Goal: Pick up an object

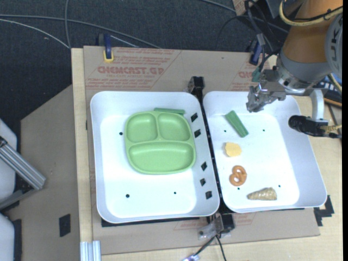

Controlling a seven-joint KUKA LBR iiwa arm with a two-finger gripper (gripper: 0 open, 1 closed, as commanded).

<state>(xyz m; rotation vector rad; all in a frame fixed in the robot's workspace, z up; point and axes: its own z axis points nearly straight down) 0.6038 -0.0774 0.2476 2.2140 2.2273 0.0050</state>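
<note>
Right bin (304, 162): green stick (237, 123), yellow piece (233, 149), pretzel (237, 175), tan cone (262, 194), spread apart for single picks; our gripper (257, 103) hovers far-side beside the stick, holding nothing, opening we cannot tell

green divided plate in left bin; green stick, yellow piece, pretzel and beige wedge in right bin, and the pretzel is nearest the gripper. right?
One slip: the camera view shows the green stick nearest the gripper, not the pretzel. The rest holds: green divided plate in the left bin; yellow piece and beige wedge in the right bin.
</note>
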